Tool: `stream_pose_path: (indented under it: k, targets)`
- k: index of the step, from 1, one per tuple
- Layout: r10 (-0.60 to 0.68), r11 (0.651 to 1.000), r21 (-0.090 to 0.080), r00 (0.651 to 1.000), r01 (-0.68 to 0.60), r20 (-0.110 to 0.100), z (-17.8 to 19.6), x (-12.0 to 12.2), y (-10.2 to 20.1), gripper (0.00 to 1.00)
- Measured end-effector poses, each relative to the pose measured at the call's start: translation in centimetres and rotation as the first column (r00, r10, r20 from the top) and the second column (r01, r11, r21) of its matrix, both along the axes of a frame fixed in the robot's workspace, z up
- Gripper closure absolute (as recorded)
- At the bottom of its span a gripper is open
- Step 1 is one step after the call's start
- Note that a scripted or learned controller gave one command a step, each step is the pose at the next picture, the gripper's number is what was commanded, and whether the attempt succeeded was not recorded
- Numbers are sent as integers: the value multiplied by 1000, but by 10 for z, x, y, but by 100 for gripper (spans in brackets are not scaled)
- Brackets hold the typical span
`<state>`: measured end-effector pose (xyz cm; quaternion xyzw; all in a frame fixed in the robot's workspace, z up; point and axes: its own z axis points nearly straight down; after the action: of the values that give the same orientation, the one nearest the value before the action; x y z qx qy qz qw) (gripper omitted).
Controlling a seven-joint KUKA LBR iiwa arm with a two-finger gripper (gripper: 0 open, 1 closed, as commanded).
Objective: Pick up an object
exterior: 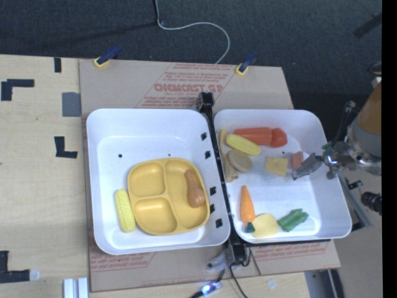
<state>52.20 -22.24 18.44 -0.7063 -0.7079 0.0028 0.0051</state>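
Note:
My gripper [307, 167] reaches in from the right over the right bin [332, 219], low above its right-middle part. Just left of it lie a small pink piece [296, 159] and a yellow cheese-like block [276, 166]. Along the bin's back lies a long red pepper [260, 135], with a yellow corn cob [243, 144] and a tan potato-like piece [239, 161] in front of it. At the front sit a carrot [247, 203], a pale yellow fruit [265, 226] and green beans [292, 218].
The left bin [105, 132] bears a yellow divided plate [149, 185] with a brown sausage [195, 188] on its right side. Another corn cob [124, 210] lies left of the plate. A black clip [205, 100] joins the bins at the back.

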Motion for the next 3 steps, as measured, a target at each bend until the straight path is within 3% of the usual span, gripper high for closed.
stream_pose_path:
  k: [1, 2, 3]
  targets:
    - [0, 1000, 1, 1000, 0, -2, -69, 0, 2, 0]
    - [0, 1000, -3, 1000, 0, 5, -105, 0, 2, 0]
    - [1, 1000, -3, 1000, -1, 6, -95, 1, 1, 100]
